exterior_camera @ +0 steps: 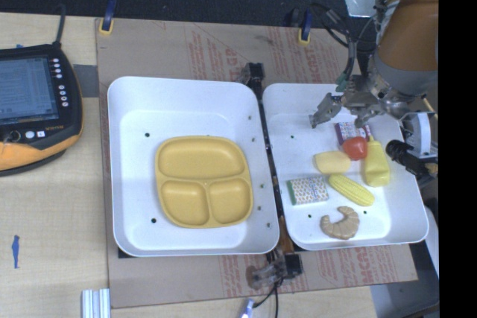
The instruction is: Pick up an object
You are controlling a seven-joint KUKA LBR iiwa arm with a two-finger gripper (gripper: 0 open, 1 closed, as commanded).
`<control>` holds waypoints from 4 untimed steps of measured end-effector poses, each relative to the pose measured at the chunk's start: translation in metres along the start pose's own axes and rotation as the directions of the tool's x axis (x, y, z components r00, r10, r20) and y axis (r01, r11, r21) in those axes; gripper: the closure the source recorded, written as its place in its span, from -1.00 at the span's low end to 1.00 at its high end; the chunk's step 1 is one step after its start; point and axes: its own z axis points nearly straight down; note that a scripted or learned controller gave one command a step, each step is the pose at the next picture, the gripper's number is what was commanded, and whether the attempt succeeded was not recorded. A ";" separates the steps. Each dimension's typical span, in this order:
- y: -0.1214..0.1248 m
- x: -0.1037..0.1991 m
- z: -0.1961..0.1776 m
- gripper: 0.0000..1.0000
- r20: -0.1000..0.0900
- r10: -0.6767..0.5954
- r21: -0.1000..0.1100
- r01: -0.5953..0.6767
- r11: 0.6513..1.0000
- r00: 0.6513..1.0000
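Observation:
The right bin (298,104) holds several small items. These include a red tomato (356,148), a yellow block (376,164), a pale yellow lump (332,161), a corn cob (351,190), a croissant (340,223), a green-and-white packet (308,190) and a purple-edged packet (345,132). My gripper (344,118) hangs over the bin's far part, just above the purple-edged packet. It is open, with its two fingers spread and nothing between them.
A yellow divided plate (203,180) lies in the left bin (134,108). A tablet in an orange case (33,104) rests on the bench at far left. Cables and clamps run along the cardboard's far edge.

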 end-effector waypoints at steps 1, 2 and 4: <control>0.001 -0.043 0.106 -1.00 0.000 0.001 0.003 -0.001 1.000 1.000; -0.030 -0.036 0.138 -1.00 0.000 0.000 0.001 0.000 1.000 1.000; -0.013 -0.072 0.124 -1.00 0.000 0.001 0.000 -0.001 1.000 1.000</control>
